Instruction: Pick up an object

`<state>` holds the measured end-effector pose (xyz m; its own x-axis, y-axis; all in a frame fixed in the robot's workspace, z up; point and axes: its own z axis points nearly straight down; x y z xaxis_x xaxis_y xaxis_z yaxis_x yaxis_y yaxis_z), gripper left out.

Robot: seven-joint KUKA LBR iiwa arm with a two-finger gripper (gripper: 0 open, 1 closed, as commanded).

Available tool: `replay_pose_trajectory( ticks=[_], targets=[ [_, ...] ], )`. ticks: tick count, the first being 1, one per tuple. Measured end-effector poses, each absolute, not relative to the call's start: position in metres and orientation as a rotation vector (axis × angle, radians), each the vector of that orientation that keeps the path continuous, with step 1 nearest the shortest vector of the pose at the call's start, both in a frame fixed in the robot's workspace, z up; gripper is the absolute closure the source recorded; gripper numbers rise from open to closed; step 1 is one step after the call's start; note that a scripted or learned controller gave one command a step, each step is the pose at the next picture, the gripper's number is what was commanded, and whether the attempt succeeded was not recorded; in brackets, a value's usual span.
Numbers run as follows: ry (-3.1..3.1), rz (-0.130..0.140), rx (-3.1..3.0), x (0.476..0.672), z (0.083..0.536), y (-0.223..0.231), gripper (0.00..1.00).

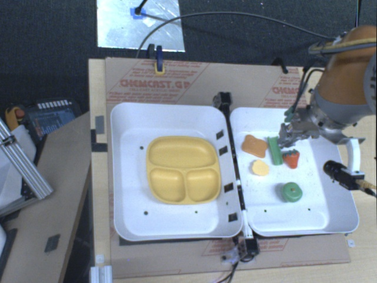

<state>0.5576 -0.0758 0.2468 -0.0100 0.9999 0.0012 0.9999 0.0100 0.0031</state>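
Surface (97, 217): tan bench top with a printed cardboard sheet under two shallow white plastic bins side by side.

Left bin (126, 175): holds one yellow three-compartment plastic tray (182, 170), roughly centred. Nothing else in it.

Right bin (336, 214): five small toy food pieces, all in the upper-left half. Orange flat slab, bread-like (255, 145), nearest the divider. Green upright stick (274, 150) just right of it. Red strawberry-shaped piece with green top (291, 158) just beside the stick. Small yellow round piece (260, 168) below the slab. Green round piece (291, 191) lower down, well apart from the cluster.

Grey arm with orange band (347, 81) reaches in from the right. Gripper (287, 135) hangs low over the right bin, directly above the gap between the green stick and the red strawberry piece, close to or touching them; can't separate that from this angle. Can't tell how wide the gripper is; nothing visibly held.

Step, my read: end of approach/descent, pre-grasp. Likely target is the strawberry piece or the green stick, ambiguous.

Next move needs: finish the descent onto one piece only, close, then lift straight up. Risk: the two pieces sit tight together, so the gripper may straddle both or knock one aside.
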Motion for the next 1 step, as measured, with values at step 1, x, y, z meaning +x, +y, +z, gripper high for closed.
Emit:
replay_pose_trajectory(
  ticks=[1],
  targets=[
    [2.233,0.005,2.210,0.5581,0.2533,-0.0248,1.00]
  ],
)
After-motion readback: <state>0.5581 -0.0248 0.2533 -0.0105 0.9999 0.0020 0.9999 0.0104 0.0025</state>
